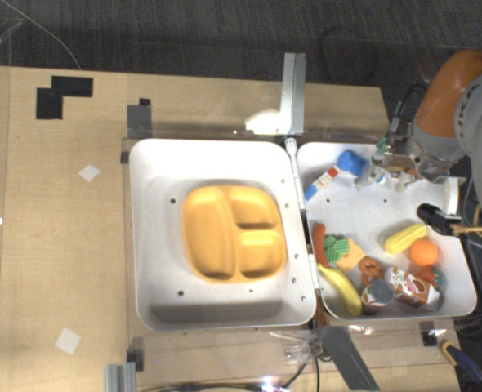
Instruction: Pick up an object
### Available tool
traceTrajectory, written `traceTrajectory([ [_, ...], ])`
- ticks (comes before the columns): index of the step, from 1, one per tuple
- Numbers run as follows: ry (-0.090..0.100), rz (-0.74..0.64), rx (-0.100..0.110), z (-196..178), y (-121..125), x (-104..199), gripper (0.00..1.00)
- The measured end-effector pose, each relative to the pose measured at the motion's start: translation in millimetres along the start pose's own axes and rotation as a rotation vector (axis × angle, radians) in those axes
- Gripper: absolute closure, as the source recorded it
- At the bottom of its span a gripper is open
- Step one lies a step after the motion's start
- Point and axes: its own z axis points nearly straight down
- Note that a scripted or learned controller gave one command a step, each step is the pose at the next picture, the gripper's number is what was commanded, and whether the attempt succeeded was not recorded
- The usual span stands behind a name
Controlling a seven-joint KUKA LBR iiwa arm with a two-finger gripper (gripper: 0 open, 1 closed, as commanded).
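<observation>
My pincer [388, 168] hangs over the right bin [363, 215], at about one o'clock of that bin's floor, with my arm [457, 109] coming in from three o'clock. From this slant I cannot tell how far it is open, and I see nothing held in it.

Just at its nine o'clock side lies a blue thing [351, 162], perhaps a cap or small cup, and further toward nine o'clock a small white bottle [321, 184] lies tilted near the bin's left wall.

The rest of the pickable things sit in the lower half of the same bin, well apart from my pincer. A yellow corn cob [405, 238] lies at about four o'clock, with an orange ball [425, 253] touching its lower right end. At six o'clock a can [377, 294] stands beside a brown and white packet [411, 288]. A banana [341, 289] lies at seven o'clock, and above it a green toy [336, 247] sits beside a thin red-orange piece [319, 239] along the left wall.

The left bin [155, 219] holds a yellow divided plate [233, 231] at its middle. Both bins rest side by side on the wooden bench [53, 243]
</observation>
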Motion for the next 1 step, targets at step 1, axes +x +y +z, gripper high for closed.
traceTrajectory([
  [1, 0.003, -0.233, -0.004, 12.0, -48.2, -3.4, 0.0],
])
